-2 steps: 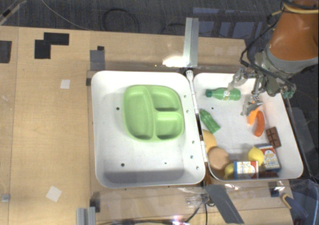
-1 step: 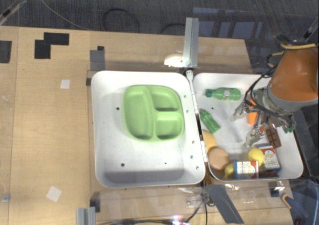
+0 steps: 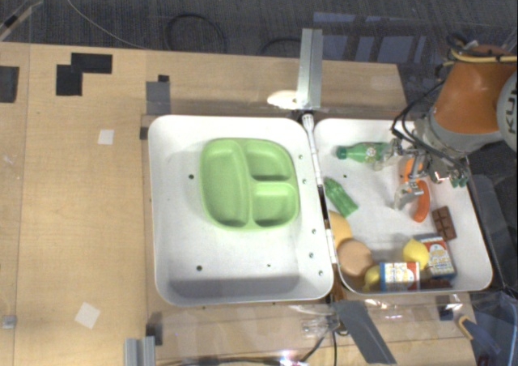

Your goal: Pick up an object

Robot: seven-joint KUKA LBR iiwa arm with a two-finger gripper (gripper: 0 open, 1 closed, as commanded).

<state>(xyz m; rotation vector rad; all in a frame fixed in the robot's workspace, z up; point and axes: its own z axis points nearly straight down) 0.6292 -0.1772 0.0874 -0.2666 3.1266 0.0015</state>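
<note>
fingers (image 3: 410, 191) hang low in the right bin (image 3: 380, 134), tips down over an orange-red carrot-like piece (image 3: 420, 206); whether they are spread or pressed together cannot be told, since the tips blur into that piece.

nearest, along the right bin's front wall, things crowd together: a small can with a blue label (image 3: 398, 275), a yellow lemon (image 3: 415, 252), a little carton (image 3: 440, 257), a tan round object (image 3: 354, 257) and a yellow piece (image 3: 341, 227) partly tucked behind it (hard to name). a brown chocolate-like bar (image 3: 443, 223) lies near the right wall. further back, a green object (image 3: 341, 197) sits just beside the dividing wall, and a green bottle (image 3: 362, 152) lies on its side near the far wall. bare white floor shows in the middle of this bin.

left bin (image 3: 174, 275) holds a green divided tray (image 3: 248, 182) with open room all round. the arm's orange band (image 3: 472, 101) is cut off at the right. the desk (image 3: 73, 219) spreads to the left.
</note>
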